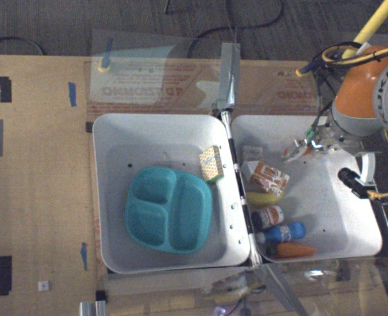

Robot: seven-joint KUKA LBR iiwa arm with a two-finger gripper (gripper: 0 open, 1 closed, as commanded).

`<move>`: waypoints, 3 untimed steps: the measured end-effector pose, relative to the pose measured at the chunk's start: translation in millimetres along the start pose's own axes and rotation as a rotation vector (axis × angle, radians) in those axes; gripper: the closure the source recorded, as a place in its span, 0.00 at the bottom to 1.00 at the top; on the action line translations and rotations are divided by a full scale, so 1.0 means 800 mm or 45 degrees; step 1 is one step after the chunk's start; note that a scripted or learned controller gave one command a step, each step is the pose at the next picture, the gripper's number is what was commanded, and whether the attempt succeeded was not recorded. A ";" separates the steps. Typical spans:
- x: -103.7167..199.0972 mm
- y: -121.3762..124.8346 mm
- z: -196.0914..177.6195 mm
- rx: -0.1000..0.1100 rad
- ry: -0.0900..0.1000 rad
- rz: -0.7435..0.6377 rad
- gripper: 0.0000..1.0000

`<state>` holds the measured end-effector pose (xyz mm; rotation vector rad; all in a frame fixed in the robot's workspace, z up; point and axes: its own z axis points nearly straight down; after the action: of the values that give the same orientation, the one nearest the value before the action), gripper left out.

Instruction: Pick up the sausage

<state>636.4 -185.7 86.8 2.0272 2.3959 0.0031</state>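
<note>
The sausage (267, 216) appears to be the short reddish-brown cylinder with a pale end lying in the right bin (332, 232), close against the divider wall between the two bins, with a yellowish item just above it and a blue bottle (285, 232) just below. Its long axis runs roughly left to right across the view, tilted only slightly. The claw (306, 147) hangs over the upper part of that same bin, near its far wall, under the orange-banded arm (362, 101) that reaches in from the right. Whether its fingers are spread or closed cannot be told here — the metal parts blur together — and nothing is visibly held between them. From the claw, the sausage lies toward the near-left of the bin, with a red-and-white carton (267, 178) sitting between the two. The coming move therefore seems to call for travel down the view and leftward past the carton, then a grip set across the sausage's short width — a tight spot, judging by the neighbours pressed on both sides. An orange carrot (296, 249) lies nearest the front rim.
</note>
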 end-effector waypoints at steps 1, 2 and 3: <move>-0.041 0.031 -0.001 0.027 0.029 -0.035 0.00; -0.041 0.031 -0.001 0.027 0.028 -0.036 0.00; -0.016 0.031 -0.004 0.020 0.005 -0.203 0.00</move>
<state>663.3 -194.4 90.1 1.8379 2.5602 -0.0127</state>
